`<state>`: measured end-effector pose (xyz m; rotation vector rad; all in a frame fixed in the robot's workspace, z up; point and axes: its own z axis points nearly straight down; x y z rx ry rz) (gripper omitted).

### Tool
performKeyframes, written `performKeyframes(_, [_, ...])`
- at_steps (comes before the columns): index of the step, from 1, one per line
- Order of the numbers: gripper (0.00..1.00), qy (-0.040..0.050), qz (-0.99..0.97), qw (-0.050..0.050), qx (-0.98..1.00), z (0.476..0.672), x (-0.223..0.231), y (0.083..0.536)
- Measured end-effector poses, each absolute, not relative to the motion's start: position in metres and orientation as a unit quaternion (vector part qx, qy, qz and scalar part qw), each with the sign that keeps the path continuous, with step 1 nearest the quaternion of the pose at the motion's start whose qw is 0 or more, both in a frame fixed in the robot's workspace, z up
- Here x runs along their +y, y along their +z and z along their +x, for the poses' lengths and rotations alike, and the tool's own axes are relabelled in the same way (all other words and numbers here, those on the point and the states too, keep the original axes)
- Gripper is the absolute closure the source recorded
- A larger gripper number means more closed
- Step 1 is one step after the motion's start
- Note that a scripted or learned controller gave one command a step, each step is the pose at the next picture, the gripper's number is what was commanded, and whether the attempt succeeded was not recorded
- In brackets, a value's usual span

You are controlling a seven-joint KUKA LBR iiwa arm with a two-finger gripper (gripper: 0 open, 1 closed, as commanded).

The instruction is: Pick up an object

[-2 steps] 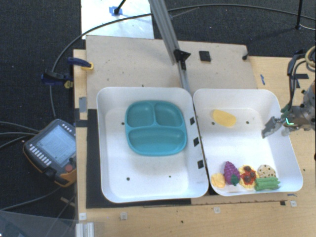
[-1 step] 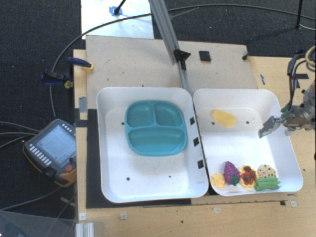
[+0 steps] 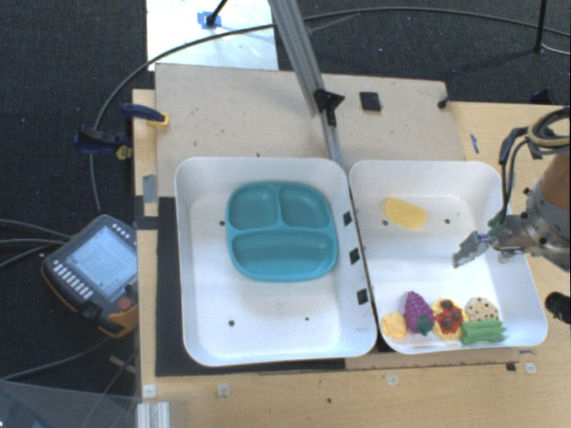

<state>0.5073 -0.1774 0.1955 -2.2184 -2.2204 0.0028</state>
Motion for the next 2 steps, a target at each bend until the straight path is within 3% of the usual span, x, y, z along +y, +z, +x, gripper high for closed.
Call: performKeyframes(2, [0.0,-0.0016,-0.707,-0.002,-0.707,0.51,-0.177,0.087])
